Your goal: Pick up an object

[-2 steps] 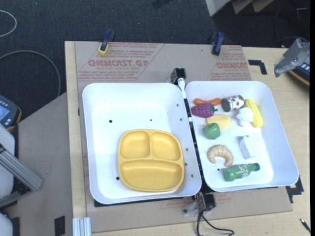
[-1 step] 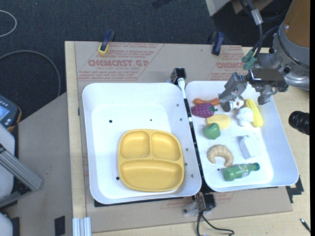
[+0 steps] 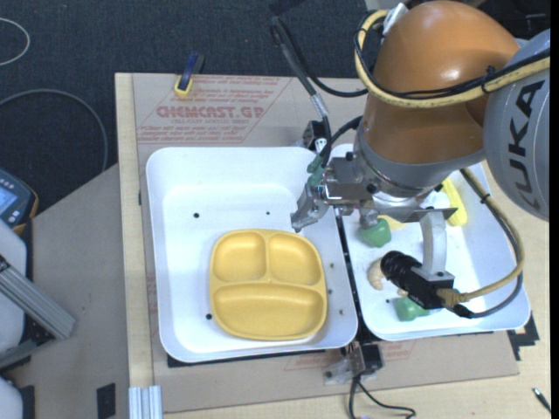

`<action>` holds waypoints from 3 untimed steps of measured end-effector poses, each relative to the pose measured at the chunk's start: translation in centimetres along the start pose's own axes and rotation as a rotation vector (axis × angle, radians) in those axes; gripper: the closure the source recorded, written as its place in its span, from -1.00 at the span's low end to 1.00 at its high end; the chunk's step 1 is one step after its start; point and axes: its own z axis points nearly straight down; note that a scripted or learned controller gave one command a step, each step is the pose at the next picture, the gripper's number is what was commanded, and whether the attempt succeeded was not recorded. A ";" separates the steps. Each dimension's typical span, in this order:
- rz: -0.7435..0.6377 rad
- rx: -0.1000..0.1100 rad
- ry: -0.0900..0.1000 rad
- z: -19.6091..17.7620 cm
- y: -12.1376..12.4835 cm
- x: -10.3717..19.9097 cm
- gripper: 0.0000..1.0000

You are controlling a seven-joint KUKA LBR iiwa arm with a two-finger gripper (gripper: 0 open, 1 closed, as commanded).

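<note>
A yellow divided plate point(image 3: 266, 284) lies in the front half of the left bin point(image 3: 175, 199). In the right bin point(image 3: 507, 260) I see a round green piece point(image 3: 377, 231), a second green piece point(image 3: 408, 308) near the front wall, a small cream piece point(image 3: 376, 274) and a yellow piece point(image 3: 455, 206) at the back. My gripper point(image 3: 306, 209) hangs over the wall between the two bins, just behind the plate's far right corner. The arm's large orange wrist hides much of the right bin's back. Nothing shows in the gripper.
A cardboard sheet point(image 3: 210, 107) with red print lies behind the bins, with a blue and yellow clip point(image 3: 186, 75) at its far edge. Black cables cross the bench behind the left bin. White floor shows in the left bin's back half.
</note>
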 end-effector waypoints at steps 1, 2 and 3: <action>-0.006 -0.016 0.006 -3.1 1.3 12.5 -1.00; 0.010 -0.032 0.009 -20.1 0.0 7.9 -1.00; 0.005 -0.006 -0.002 -16.1 0.0 11.8 -1.00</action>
